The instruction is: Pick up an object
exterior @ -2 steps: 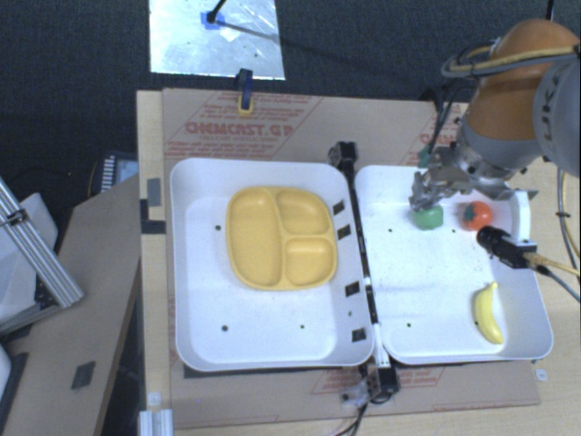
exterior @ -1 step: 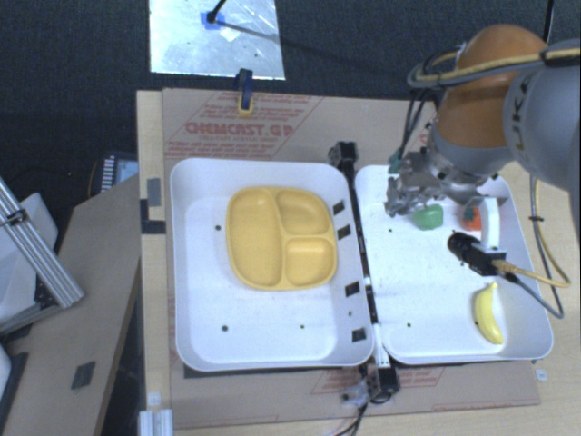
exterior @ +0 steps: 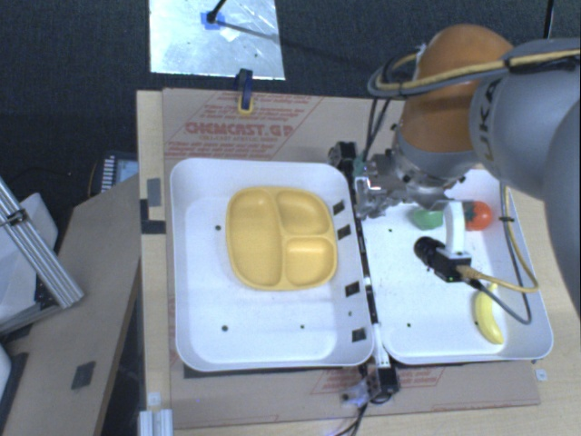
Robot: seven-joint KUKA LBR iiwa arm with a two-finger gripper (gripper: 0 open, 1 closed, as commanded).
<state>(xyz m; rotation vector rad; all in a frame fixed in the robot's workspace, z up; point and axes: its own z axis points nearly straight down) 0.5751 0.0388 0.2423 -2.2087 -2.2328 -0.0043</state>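
Where bins adjoin, yellow tray [exterior: 280, 237] left, banana [exterior: 487, 318] right.

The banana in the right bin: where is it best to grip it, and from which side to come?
Grip the banana at its middle, probably from straight above, with the fingers across its narrow width. It lies flat with its long axis nearly along the right bin's outer wall, so there is more room on its inner side.

The arm [exterior: 508, 107] is covering the far corner of the right bin [exterior: 454, 348], hiding most of a green object [exterior: 425, 217] and half an orange one [exterior: 478, 214]; the end effector's [exterior: 372, 193] grip is proving unreadable.
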